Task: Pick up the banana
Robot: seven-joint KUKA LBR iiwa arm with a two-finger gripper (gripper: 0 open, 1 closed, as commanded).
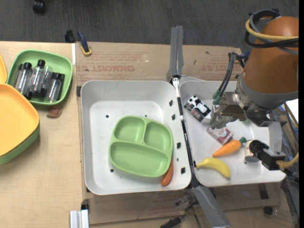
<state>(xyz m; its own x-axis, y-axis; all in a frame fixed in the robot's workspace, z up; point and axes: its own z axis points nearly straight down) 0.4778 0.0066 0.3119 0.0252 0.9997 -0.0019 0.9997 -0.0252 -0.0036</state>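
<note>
The yellow banana [214, 166] lies at the front of the right bin [237, 177], curved, with one end toward the bin's left wall. My gripper [217, 121] hangs over the middle of that bin, behind the banana and well apart from it. It hovers just above a pink packet [220, 135]. I see nothing held in it. An orange carrot [228, 148] lies between the gripper and the banana.
A black-and-white toy [197, 107] sits at the back left of the right bin. The left bin [95, 127] holds a green divided plate [141, 146] and a reddish sausage [167, 175] by its front right rim. Yellow plates [14, 122] and a green tray of bottles [40, 77] stand at the left.
</note>
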